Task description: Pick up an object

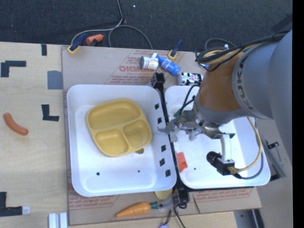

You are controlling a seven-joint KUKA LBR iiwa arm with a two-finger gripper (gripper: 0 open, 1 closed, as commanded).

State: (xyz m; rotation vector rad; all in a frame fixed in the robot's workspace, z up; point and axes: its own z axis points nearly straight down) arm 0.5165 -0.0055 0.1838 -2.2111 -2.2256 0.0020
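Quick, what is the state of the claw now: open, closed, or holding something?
Claw: cannot be told; it hangs over the right bin, near the divider.

Yellow three-compartment plate (119, 126) lying flat, slightly rotated, in left bin (78, 141), upper-centre area.

The grey arm (266, 75) reaches in from the right — orange-banded wrist (221, 87) angled downward.

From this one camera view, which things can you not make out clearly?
- Hand: the arm's orange band and wrist cover it, so its fingers and any object under them stay hidden.
- Right bin: the arm hides much of its floor.
- Small thing under the yellow tray: just an edge peeks out at the tray's lower rim.
- Yellow object below the left bin: the bin rim cuts it off.
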